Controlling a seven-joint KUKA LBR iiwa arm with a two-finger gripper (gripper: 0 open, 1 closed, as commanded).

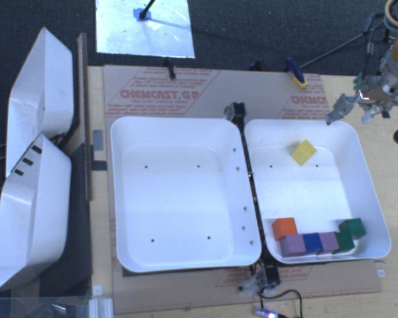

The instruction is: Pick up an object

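Observation:
The right bin (pixel 368 177) holds several blocks. A yellow block (pixel 304 152) lies alone near its back, tilted. Along the front wall sit an orange block (pixel 284 227), a purple block (pixel 292 244), a blue block (pixel 312 242), a pale purple block (pixel 328 242) and a green piece (pixel 350 232), touching one another. My gripper (pixel 355 112) hangs over the bin's back right corner, above and to the right of the yellow block. It is open, with nothing between its fingers.
The left bin (pixel 123 197) stands beside the right one, with a black clip (pixel 237 111) at the back of their join. Two spare white bins (pixel 36 151) lean at the far left. A blue clamp (pixel 294 69) and a metal plate (pixel 144 18) lie behind.

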